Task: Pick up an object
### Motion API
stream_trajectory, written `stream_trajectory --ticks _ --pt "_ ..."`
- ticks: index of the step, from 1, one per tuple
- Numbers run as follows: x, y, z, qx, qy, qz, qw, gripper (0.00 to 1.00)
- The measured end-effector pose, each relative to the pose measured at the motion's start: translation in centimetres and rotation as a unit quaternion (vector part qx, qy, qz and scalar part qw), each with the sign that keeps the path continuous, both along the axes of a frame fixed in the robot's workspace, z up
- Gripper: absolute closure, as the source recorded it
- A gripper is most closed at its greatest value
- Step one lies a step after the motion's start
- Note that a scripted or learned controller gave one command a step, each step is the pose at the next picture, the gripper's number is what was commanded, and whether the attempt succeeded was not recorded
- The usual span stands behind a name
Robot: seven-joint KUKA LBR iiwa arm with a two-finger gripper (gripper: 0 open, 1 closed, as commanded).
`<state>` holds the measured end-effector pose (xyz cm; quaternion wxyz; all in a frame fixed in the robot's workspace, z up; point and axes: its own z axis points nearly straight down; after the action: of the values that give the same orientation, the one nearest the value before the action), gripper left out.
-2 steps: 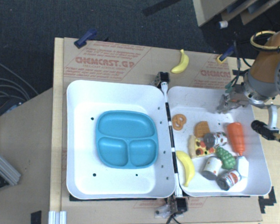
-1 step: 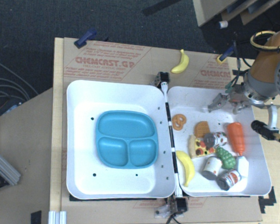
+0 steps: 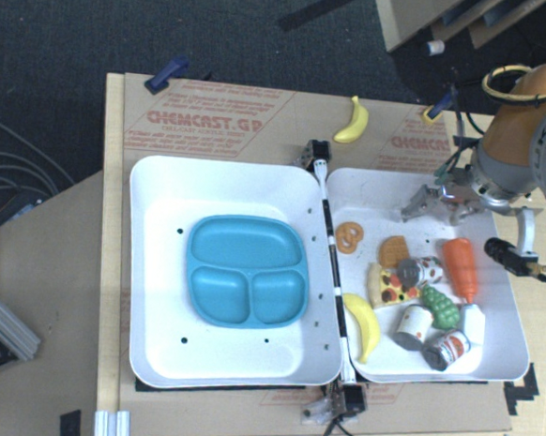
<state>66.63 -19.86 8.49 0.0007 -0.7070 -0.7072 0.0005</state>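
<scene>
Starting at the near rim of the right bin (image 3: 516, 358), the toys lie heaped toward that front corner, well below the claw in the picture and apart from it; my guess is they ended up there loose, not arranged. A small can (image 3: 448, 348) lies on its side nearest the rim, with a white cup (image 3: 413, 325) beside it. The banana (image 3: 364, 325) lies against the divider, down and left of the claw, its long axis running roughly from far to near with a slight curve. Above these sit a green piece (image 3: 440, 306), a pizza slice (image 3: 392, 286) and a brown cookie (image 3: 394, 250).

The carrot (image 3: 460, 268) seems the likeliest target: it lies just below the claw, closest of all, though not touching. Its long axis runs near to far, slightly slanted, with the thicker end toward the claw and the taper pointing at the near rim. A grasp across its width would suit it.

The pretzel (image 3: 350, 236) rests to the claw's left, near the divider.

The gripper (image 3: 441, 201) hangs over the bare far part of the right bin, fingers spread and released, nothing between them. It probably sits there as a staging pose before descending.

Far left of the claw, the left bin (image 3: 148, 250) holds a blue divided plate (image 3: 247, 271). Beyond the bins, a second banana (image 3: 353, 123) lies on the board (image 3: 215, 123).
</scene>
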Motion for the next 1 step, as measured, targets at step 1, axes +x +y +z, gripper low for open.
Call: stream_trajectory --ticks 1 --pt "0.07 0.01 1.06 -0.0006 -0.001 0.001 1.0 1.0"
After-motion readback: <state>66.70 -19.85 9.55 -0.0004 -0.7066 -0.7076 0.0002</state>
